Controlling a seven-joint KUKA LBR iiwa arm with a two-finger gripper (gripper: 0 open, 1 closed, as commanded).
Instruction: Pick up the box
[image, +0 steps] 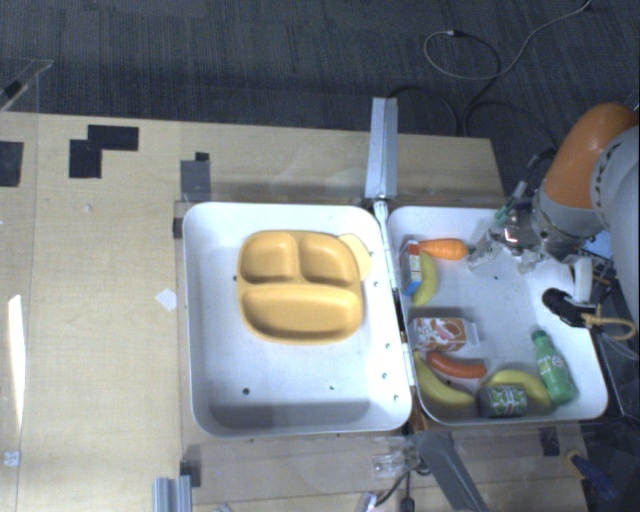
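The box (441, 332) lies flat in the right bin (510, 300). Just below the box rests a sausage (457, 366) and a banana (444, 386). Above the box sit another banana (427, 279) and a carrot (443, 249). The gripper (505, 237) hangs up and to the right of the box, well apart from it. Left of the box, the other bin (215, 330) holds a yellow tray (299, 285).

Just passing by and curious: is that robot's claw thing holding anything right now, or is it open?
End effector: cannot be told whether open or closed; nothing seen in it. It sits above the right bin's far edge, apart from the box.
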